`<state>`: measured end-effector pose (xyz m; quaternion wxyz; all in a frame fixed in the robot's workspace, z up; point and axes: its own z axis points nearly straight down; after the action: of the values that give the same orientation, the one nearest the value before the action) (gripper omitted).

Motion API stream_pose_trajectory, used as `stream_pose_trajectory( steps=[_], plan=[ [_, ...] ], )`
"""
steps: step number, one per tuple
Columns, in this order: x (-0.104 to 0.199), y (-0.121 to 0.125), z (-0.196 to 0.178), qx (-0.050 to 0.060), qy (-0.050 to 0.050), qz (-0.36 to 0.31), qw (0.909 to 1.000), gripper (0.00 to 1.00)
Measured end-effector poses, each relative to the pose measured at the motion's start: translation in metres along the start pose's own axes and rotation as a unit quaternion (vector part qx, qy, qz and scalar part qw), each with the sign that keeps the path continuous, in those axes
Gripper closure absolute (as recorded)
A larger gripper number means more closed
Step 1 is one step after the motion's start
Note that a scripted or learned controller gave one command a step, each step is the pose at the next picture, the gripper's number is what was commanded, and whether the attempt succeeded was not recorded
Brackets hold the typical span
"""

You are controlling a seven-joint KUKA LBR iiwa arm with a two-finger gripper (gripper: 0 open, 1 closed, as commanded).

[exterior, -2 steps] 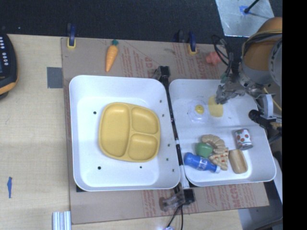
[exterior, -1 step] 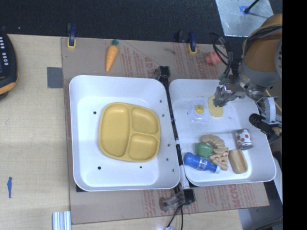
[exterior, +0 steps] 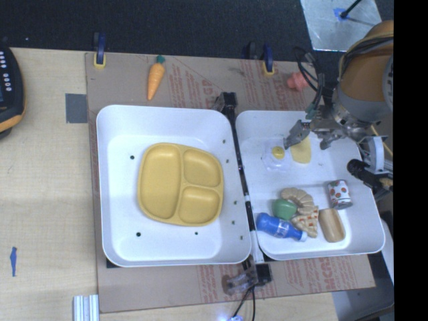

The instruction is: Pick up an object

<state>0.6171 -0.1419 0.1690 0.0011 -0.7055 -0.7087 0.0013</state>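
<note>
My gripper [exterior: 311, 140] hangs over the far part of the right bin [exterior: 364, 246], its two fingers spread open. A pale yellow piece [exterior: 302, 152] lies on the bin floor just below and beside the left finger [exterior: 294, 138], with nothing gripped between the fingers. A small yellow item in clear wrapping [exterior: 277, 154] lies to its left. Nearer the front sit a blue bottle [exterior: 277, 226], a green item [exterior: 285, 208], tan cookies [exterior: 298, 196], a bread roll [exterior: 332, 224] and a small red and white can [exterior: 340, 194].
The left bin [exterior: 114, 233] holds a yellow divided plate [exterior: 180, 182]. A toy carrot [exterior: 155, 79] and a pink thing [exterior: 296, 81] lie on the board behind the bins. The arm's orange band [exterior: 364, 65] rises at the right.
</note>
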Motion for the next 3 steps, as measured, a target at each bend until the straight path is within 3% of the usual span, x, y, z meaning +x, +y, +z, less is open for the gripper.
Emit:
stream_pose_trajectory(
  steps=[1,2,3],
  plan=[
    [0.008,0.039,0.082,0.001,0.0,-0.001,1.0,0.0],
    [0.006,0.04,0.066,-0.001,-0.001,-0.002,1.0,1.0],
    [0.006,0.04,0.066,0.0,-0.001,-0.003,1.0,0.0]
  ],
)
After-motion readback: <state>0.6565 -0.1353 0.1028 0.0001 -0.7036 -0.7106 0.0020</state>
